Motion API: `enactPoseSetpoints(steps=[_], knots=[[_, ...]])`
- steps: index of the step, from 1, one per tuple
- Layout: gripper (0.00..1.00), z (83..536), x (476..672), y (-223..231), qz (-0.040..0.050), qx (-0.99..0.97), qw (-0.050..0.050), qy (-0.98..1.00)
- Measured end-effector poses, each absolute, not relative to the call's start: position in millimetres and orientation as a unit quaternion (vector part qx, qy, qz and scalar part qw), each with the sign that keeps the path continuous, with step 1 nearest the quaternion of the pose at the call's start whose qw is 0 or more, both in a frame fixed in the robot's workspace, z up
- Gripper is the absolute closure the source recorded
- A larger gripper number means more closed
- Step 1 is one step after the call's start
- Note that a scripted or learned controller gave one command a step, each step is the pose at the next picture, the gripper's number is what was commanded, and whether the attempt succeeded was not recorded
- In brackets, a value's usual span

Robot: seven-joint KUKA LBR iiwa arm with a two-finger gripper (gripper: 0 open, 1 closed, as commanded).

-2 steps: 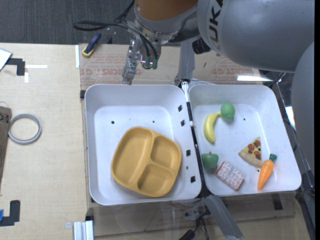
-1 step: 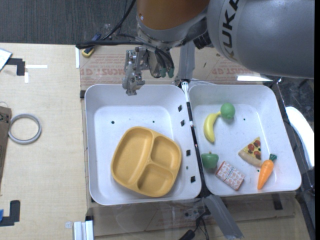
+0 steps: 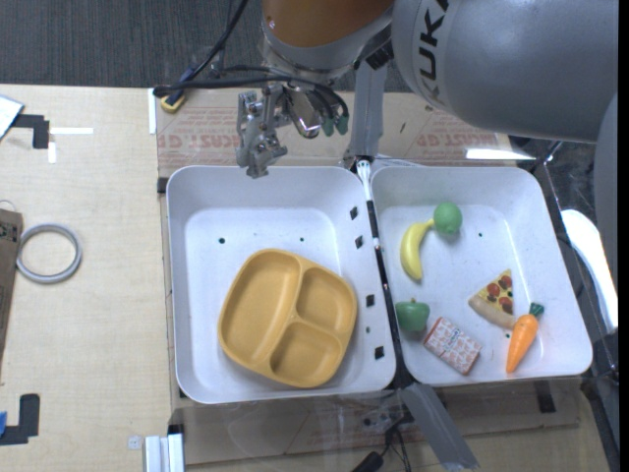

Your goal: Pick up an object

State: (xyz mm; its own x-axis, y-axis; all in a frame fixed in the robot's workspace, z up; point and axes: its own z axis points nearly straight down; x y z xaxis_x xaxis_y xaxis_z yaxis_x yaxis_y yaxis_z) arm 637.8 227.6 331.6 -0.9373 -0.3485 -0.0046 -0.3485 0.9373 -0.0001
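Hovering with nothing held, gripper (image 3: 257,160) finger spread unreadable.
Risking a missed grasp: divided plate (image 3: 287,317) lying flat, well below.

Both bins (image 3: 197,293) white, black dots along the walls. Divided plate (image 3: 287,316) mustard yellow. Banana (image 3: 414,249) yellow; ball (image 3: 447,217) green; pepper (image 3: 412,316) darker green. Pizza slice (image 3: 494,299) tan with red spots. Carrot (image 3: 522,340) orange, green top. Flat packet (image 3: 451,345) pinkish-red with a pale grid print. Arm (image 3: 531,37) grey, orange band (image 3: 319,3), black lettering. Pincer (image 3: 259,150) dull metallic grey. Worktop (image 3: 88,362) pale wood tone; tape ring (image 3: 44,254) grey-white. Cardboard (image 3: 211,136) brown with red print.
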Motion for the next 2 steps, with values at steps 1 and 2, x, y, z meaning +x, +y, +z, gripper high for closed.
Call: enactPoseSetpoints(steps=[1,2], knots=[[1.0,340,660.3,220,0.0009,-0.408,0.003,0.913],[1.0,390,660.2,219,0.0006,-0.435,0.003,0.9]])
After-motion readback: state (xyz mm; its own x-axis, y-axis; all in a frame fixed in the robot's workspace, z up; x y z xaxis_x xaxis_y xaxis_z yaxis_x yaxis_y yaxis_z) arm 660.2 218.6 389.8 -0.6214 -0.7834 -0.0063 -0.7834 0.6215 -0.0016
